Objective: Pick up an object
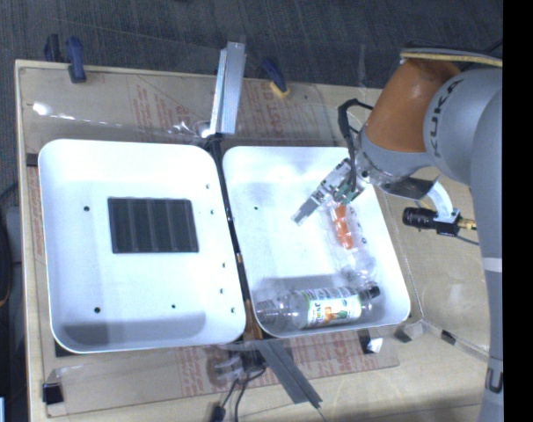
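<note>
On the left of the bench (425, 323), the left bin (73, 323) held a dark ribbed rectangular panel (152, 225) lying flat near its middle, well apart from every wall. A grey metal bar (227, 86) stood upright behind the seam where the two bins met, with blue clamps (76, 60) fixed along the bench's far edge.

The right bin (266, 236) carried two clear plastic bottles. One bottle with a green and orange label (315, 310) lay on its side along the near wall, its dark cap pointing right toward the near right corner. The second, a smaller clear bottle with orange contents (347, 240), lay along the right wall, running from the far middle of that wall down toward the first bottle's cap, the two nearly touching at the corner.

The gripper (324, 199) hung over the far right part of the right bin, tilted so that its fingers pointed left and toward the bin floor. Its tip sat just beside the upper end of the orange-filled bottle, close to touching it, but nothing showed between the fingers. Whether the jaws stood apart or together could not be told from this slant.

Behind the gripper, the arm's orange band (403, 104) and grey body (469, 121) filled the far right, above the bench's edge.
</note>
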Controlling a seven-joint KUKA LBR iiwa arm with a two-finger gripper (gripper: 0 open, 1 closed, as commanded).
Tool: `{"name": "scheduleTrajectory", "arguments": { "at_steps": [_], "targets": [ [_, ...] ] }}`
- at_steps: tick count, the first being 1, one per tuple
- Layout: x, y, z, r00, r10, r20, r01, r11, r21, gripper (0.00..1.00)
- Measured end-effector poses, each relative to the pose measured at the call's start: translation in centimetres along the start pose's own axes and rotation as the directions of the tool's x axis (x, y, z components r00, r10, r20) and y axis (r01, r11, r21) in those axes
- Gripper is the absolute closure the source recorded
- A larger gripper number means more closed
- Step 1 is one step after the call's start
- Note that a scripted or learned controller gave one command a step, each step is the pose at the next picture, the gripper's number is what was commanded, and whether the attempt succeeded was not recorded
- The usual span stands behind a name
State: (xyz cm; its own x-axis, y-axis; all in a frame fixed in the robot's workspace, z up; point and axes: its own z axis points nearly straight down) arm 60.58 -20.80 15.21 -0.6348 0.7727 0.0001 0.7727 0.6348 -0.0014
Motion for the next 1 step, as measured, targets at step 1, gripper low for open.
{"name": "scheduleTrajectory", "arguments": {
  "at_steps": [1],
  "targets": [
    [3.58,2.81,-3.30,1.000,-0.010,0.001,0.010,1.000,-0.001,0.00]
  ]
}}
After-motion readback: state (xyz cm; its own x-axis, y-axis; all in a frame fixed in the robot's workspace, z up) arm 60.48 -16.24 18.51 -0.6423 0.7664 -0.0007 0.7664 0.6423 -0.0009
